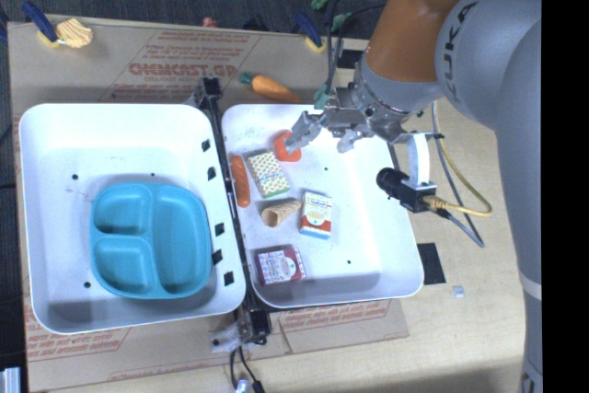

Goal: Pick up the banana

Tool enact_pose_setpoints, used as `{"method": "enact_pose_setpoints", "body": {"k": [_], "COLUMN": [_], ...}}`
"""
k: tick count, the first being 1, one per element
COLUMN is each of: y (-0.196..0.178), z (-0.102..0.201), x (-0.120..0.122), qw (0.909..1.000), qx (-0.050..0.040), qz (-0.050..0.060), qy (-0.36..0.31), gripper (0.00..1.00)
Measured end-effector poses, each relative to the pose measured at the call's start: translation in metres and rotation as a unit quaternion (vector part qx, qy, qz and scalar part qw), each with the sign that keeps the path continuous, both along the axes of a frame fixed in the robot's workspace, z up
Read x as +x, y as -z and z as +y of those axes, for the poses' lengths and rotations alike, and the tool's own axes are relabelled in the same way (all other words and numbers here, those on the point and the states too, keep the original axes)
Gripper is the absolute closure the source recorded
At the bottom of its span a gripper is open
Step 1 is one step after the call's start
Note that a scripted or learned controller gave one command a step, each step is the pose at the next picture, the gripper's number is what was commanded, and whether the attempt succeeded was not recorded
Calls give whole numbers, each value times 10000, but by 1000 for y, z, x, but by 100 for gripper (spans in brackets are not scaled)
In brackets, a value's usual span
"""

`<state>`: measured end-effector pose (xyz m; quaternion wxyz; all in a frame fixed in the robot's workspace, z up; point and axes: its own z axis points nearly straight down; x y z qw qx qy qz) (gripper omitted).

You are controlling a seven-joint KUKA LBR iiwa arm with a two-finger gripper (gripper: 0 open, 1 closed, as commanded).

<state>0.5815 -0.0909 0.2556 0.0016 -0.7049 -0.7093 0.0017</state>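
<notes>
Probable banana, a small yellow lump, is lying on the cardboard beyond the left bin's far corner. I'm hovering my gripper over the right bin, fingers apart, beside a red toy.

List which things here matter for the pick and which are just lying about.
Job: pincer, above the right bin; target among its contents: cannot tell.
Lying about: carrot, blue tray, sausage, checkered box, juice carton, dark red box.
</notes>
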Motion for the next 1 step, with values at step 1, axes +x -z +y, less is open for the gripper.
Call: {"method": "enact_pose_setpoints", "body": {"k": [1], "y": [65], "z": [75], "x": [-64], "qw": [9992], "qx": [4], "qz": [10], "qy": [-400], "gripper": [0]}}
